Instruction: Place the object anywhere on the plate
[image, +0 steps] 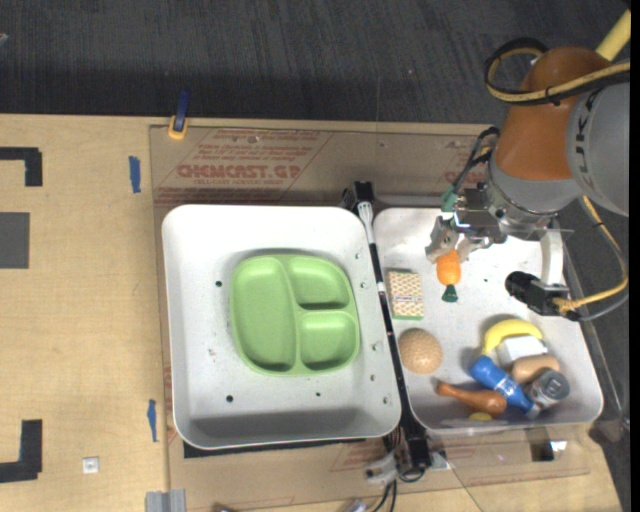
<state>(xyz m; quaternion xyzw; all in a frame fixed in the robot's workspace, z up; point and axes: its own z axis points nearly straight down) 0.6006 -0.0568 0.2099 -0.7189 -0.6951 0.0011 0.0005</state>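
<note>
Red print runs across the flat brown cardboard sheet (250, 160) lying on the counter behind the two bins. Its large line looks like "CHEMCAST" followed by two further letters, perhaps "GP", though the print is faint and the exact letters cannot be settled. A smaller red line above it is too blurred to make out. On the grey arm casing (612, 140) at the right edge, dark letters stand sideways; they seem to be part of "KUKA", cut off by the picture's border. Nothing else carries writing clear enough to tell.
</note>
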